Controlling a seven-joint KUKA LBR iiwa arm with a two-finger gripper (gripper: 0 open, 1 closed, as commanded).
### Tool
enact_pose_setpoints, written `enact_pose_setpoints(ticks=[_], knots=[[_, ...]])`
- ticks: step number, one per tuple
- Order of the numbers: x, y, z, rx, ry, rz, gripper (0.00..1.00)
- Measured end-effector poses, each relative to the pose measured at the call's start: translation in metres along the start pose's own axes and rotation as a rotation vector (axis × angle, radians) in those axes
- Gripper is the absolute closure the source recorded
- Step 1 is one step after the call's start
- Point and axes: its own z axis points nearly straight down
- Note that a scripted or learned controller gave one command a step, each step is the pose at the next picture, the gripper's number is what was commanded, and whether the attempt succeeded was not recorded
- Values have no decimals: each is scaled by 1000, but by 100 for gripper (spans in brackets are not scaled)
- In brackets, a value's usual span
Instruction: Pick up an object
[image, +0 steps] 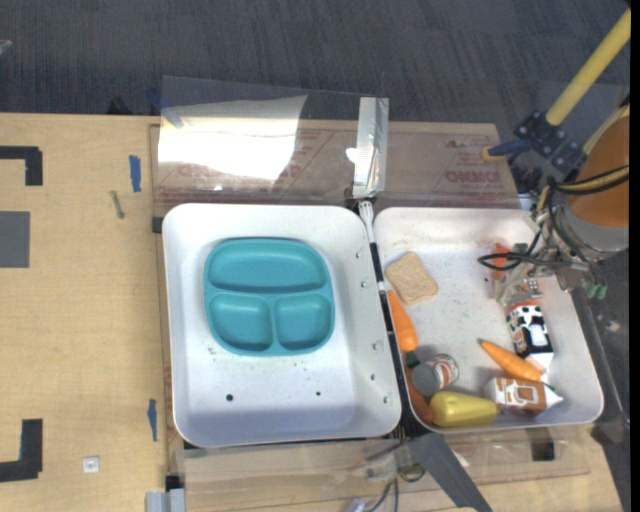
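Note:
The right bin (470, 225) holds several items. A tan bread slice (411, 277) lies at its left, with an orange carrot (402, 320) along the divider below it. At the front lie a small grey can (433, 374), a yellow squash-like piece (462, 408) and a white and orange carton (518, 395). A second carrot (508, 359) and a black and white carton (529, 329) lie near the right wall. The arm's orange band (610, 180) is at the right edge. My gripper (520, 283) hangs low over the bin's right side, just above the black and white carton, amid cables.
The left bin (190, 400) carries a teal divided plate (268, 294). A clear plastic sheet (235, 140) and a metal bracket (370, 150) stand behind the bins. Brown bench surface (70, 300) stretches to the left. A yellow bar (595, 65) slants at the top right.

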Motion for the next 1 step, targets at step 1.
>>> enact_pose_setpoints(ticks=[1], knots=[[0,1,1,-1,1,0,0]])
